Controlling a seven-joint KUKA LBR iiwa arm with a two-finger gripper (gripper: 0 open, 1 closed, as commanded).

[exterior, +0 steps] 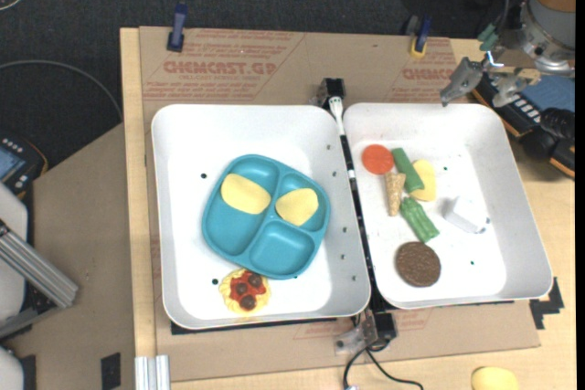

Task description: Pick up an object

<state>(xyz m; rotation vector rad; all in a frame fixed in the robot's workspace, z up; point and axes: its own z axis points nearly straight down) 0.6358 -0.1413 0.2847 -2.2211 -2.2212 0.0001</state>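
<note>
The end effector (475, 78) hovers beyond the far right corner of the right bin (512, 151), holding nothing; whether it is wide or narrow cannot be told. The nearest candidates, a red disc (377, 159) and a green pod (403, 163), lie in that bin, left of the end effector and nearer the camera. The pod's long axis runs roughly from the bin's far wall toward its near wall.

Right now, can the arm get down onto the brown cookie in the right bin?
Probably yes. The brown cookie lies flat near the front of the right bin, nothing on top; only the green piece sits close behind. The gripper hangs beyond the bin's far rim.
</note>
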